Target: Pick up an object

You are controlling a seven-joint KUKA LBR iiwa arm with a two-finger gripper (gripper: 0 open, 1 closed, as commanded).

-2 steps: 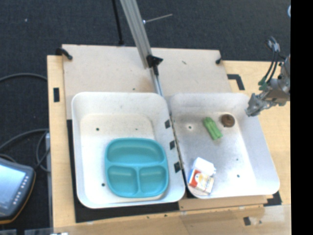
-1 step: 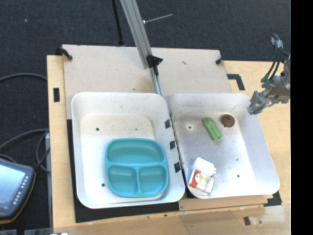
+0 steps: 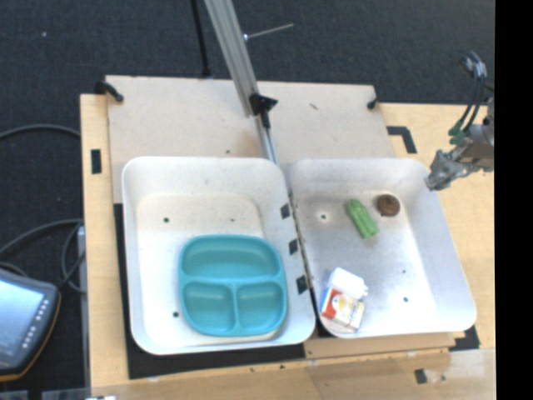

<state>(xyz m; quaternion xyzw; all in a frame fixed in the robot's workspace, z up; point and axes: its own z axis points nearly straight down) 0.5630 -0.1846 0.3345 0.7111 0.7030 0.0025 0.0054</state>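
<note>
Nothing picked up yet; the whole grasp left to do. Gripper [image 3: 441,176] at about 3 o'clock, hovering over the right bin's [image 3: 433,302] outer rim, nothing seen between it and any object; opening impossible to tell. Candidates lying in that bin: green cylinder [image 3: 361,219] and brown round piece [image 3: 387,205] toward 1 o'clock, small carton [image 3: 343,302] at 7. Teal divided tray [image 3: 233,286] in the left bin [image 3: 146,248].

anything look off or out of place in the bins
One thing: the small white packet with red print in the right bin sits askew, riding up the front left corner wall instead of lying flat. The green object and brown round object lie flat, and the teal divided tray sits level in the left bin.
</note>
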